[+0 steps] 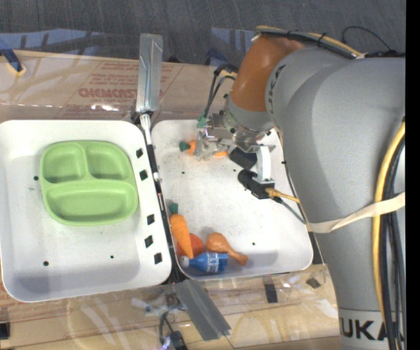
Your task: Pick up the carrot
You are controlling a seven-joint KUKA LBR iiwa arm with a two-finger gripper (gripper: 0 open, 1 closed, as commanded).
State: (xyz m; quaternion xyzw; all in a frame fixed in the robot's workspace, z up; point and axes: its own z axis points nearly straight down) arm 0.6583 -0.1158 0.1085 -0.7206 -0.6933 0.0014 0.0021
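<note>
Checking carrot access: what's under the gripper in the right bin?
A small orange piece shows beside the gripper on the right bin floor. Anything directly beneath is covered. The carrot lies at the near-left corner.

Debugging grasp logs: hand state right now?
Hand: cannot be told; it sits low at the far end of the right bin, with something orange at it.

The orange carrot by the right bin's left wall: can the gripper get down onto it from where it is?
Probably yes. The orange carrot lies uncovered from above, though the bin wall and a blue bottle crowd it. The gripper sits at the bin's far end.
</note>
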